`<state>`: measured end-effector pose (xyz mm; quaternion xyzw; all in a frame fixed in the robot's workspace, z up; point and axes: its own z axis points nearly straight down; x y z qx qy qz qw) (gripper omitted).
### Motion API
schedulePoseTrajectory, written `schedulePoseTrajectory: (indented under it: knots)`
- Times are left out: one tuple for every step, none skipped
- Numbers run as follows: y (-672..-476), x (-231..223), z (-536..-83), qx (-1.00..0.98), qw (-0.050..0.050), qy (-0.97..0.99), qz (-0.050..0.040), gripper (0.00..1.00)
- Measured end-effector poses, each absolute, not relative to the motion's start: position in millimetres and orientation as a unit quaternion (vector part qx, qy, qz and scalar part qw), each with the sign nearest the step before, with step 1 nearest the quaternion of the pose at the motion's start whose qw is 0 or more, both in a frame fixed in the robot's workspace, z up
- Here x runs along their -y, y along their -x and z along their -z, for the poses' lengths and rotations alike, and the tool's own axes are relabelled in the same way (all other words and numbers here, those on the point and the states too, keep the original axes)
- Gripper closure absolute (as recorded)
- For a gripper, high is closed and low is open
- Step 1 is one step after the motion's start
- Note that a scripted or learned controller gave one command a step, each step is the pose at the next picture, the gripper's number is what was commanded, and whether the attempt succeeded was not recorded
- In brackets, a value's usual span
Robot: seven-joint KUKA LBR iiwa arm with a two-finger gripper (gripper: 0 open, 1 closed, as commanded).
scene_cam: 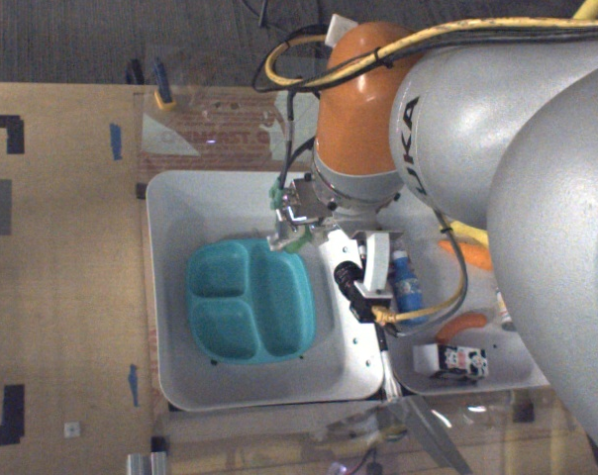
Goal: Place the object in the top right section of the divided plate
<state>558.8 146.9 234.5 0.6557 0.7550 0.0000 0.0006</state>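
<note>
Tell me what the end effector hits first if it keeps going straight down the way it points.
Probably the teal divided plate: the end effector sits over its upper right rim. Height above it is unclear, so it could clip the rim or the white bin floor beside it.

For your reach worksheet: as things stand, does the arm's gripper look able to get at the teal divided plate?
Probably yes: the gripper hangs at the divided plate's upper right edge, nothing between them.

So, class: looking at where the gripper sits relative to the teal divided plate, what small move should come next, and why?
Probably a short shift left over the plate, since the gripper sits at its upper right rim with something green at its tip.
</note>
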Motion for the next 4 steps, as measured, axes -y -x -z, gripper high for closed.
schedulePoseTrajectory:
  knots:
    - [-533.0, -143, -250, -0.774, -0.001, -0.634, 0.0012, 1.00]
    - [-538.2, -213, -143, -0.722, 0.000, -0.692, 0.0003, 1.00]
    - [-502.5, -175, -112, -0.644, 0.003, -0.765, -0.0142, 1.00]
    - [-478.7, -128, -116, -0.785, -0.001, -0.619, 0.0009, 1.00]
